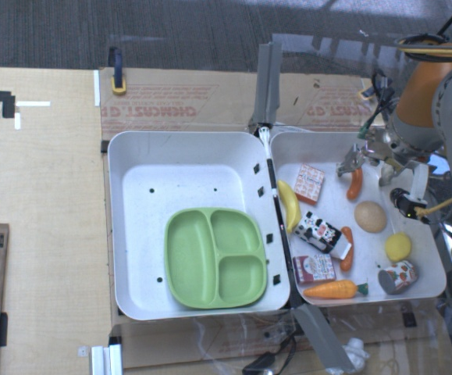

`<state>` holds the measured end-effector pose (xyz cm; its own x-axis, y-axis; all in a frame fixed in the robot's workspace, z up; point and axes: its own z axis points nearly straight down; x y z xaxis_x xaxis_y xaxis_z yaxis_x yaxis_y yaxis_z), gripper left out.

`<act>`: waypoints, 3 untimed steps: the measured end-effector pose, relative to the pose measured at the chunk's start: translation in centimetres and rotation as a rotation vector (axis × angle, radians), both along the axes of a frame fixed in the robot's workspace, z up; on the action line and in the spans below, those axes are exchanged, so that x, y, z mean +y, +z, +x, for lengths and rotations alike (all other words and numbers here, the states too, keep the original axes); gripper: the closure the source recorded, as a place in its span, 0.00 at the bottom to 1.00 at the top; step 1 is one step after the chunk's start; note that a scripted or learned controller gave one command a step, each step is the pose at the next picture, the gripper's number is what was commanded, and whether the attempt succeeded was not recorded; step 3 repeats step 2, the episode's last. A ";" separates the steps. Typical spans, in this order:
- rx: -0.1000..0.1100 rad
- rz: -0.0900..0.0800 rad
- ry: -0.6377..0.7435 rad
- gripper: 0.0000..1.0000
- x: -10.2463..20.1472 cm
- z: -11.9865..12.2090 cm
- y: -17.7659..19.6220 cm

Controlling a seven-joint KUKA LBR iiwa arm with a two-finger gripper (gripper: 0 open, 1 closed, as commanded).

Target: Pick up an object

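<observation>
My gripper hangs over the far part of the right bin, just above the upper end of a red sausage that lies on the bin floor. Nothing shows as lifted. Close by in the same bin lie a beige egg-shaped object, a yellow lemon, a banana along the left wall and a small red-and-white carton.
Further forward in the right bin are a cow-patterned box, a second small sausage, another carton, a carrot and a patterned cup. The left bin holds a green divided plate.
</observation>
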<state>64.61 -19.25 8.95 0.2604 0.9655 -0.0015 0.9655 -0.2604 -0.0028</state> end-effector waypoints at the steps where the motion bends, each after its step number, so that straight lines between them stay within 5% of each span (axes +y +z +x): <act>1: 0.004 -0.002 0.005 1.00 0.1 0.0 0.6; 2: 0.000 0.000 -0.042 1.00 5.9 1.3 10.4; 3: 0.000 0.000 -0.042 1.00 5.9 1.3 10.4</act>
